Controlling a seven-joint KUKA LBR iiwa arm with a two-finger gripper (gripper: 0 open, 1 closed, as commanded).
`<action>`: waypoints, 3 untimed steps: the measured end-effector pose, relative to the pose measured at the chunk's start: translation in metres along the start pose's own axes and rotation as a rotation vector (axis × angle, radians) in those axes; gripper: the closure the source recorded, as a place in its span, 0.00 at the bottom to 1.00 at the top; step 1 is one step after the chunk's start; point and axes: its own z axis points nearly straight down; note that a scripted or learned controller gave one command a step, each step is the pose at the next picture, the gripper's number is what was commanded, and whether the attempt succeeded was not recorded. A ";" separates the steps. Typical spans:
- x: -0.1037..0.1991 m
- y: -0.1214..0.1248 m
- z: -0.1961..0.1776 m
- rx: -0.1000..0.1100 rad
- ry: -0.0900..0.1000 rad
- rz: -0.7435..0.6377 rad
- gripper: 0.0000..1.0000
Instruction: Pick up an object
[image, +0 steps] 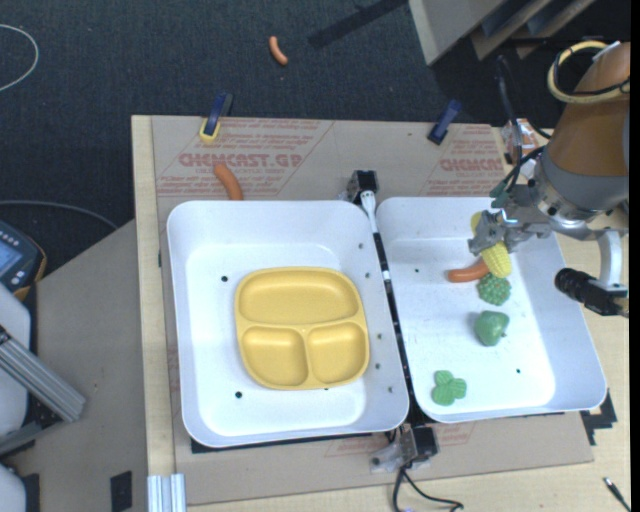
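My gripper (490, 240) hangs over the upper right part of the right bin (560, 385). Right below and touching it in the view lies a yellow corn cob (498, 263). An orange sausage (465, 273) rests just left of the cob. A green broccoli piece (493, 291) sits under the cob, with a green pepper (490, 327) further toward the front. Another green vegetable (449, 388) lies near the bin's front left corner. Whether the cob is between the fingers is hidden by the gripper body.
The left bin (200, 300) holds a yellow divided plate (300, 325). An orange sausage (228, 181) lies on the cardboard behind the left bin, and another (278, 49) is on the dark floor. Blue clamps (215, 115) (444, 122) hold the board's far edge.
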 end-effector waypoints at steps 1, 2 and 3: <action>0.000 0.001 -0.009 0.005 0.001 0.000 1.00; 0.052 -0.012 0.001 0.013 0.006 -0.004 1.00; 0.103 -0.014 -0.011 0.007 0.005 -0.006 1.00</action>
